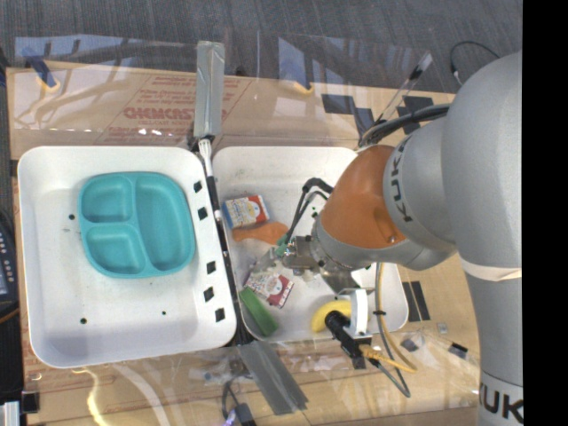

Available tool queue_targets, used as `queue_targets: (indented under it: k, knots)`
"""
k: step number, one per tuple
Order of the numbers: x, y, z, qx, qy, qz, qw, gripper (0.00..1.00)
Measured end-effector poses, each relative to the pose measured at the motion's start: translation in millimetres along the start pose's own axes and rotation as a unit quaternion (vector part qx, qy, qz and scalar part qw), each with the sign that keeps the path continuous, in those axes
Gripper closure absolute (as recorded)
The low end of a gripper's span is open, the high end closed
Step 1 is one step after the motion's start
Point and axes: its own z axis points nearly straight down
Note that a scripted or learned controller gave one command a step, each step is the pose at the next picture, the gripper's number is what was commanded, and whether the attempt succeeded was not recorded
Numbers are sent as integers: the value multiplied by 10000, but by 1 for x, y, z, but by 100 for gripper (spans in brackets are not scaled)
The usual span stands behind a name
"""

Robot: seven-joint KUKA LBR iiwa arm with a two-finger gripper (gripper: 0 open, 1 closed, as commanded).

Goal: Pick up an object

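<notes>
My gripper [286, 254] reaches down into the right bin [293, 162] under the orange band of the arm. It hangs just above a red and white packet [269, 287] and beside an orange object [264, 233]. A small white and yellow carton [246, 210] lies farther back near the bin's left wall. Near the front edge rest a green object [254, 310] and a yellow object [329, 316], the yellow one partly hidden by the arm's fittings.
A teal divided tray [138, 222] lies in the left bin [53, 327]. A ridge with black clips [213, 256] separates the two bins. The arm's bulk [426, 202] covers the right bin's right side. Loose cables [386, 353] hang at the front right.
</notes>
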Motion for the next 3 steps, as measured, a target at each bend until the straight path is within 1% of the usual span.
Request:
queue_targets:
  k: [1,2,3]
  knots:
    - [15,82,2,33,-11,712,9975,0]
    - [16,83,-6,49,5,692,9976,100]
    - [16,82,-6,57,3,692,9976,0]
